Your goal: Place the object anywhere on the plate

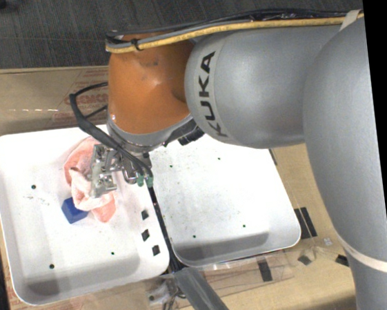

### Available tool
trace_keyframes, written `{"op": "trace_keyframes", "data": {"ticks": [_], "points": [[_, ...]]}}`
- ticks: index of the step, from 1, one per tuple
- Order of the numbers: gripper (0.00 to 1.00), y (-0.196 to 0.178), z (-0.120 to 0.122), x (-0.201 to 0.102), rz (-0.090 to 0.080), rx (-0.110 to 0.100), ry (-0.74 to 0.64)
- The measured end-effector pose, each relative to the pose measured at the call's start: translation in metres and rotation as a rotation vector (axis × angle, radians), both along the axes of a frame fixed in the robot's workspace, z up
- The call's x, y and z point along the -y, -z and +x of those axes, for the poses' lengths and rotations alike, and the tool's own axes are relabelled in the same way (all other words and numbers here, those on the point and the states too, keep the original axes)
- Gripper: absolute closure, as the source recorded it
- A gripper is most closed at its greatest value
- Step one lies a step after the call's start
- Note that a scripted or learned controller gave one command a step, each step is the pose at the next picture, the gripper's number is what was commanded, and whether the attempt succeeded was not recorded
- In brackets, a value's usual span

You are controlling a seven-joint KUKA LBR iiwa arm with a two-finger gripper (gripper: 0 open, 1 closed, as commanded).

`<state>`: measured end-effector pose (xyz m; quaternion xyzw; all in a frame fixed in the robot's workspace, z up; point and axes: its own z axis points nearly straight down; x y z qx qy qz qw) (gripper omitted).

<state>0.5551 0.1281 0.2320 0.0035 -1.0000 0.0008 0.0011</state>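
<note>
- Step in hand: the gripper [102,174] stands low in the left bin [19,205], directly over the pink plate [83,163]. Judged from this, the work is at the placing or picking stage beside the plate; which of the two cannot be told.
- Fingers: the metal gripper parts are seen against the plate, but whether they stand apart or closed is not discernible, and nothing can be confirmed between them.
- Task's thing: a small blue block [73,211] lies in the left bin at the plate's lower left edge, touching or slightly overlapping the rim. It appears only partly on the plate, if at all.
- Appearance: the block is solid blue, compact and blocky, with flat faces; it looks rigid and easy to grip. The plate is pink to red with a pale centre, partly hidden by the gripper.
- Next move, as a judgement: if the block is not seated on the plate, the gripper must shift toward the block, close on it, lift, and release over the plate's middle.
- The right bin [253,192] lies just beside the left bin on the worktop [34,92].
</note>
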Motion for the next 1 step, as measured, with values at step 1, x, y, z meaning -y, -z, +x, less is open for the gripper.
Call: {"op": "trace_keyframes", "data": {"ticks": [1], "points": [[0.00, -0.0001, 0.0001, -0.0001, 0.000, 0.000, 0.000]]}}
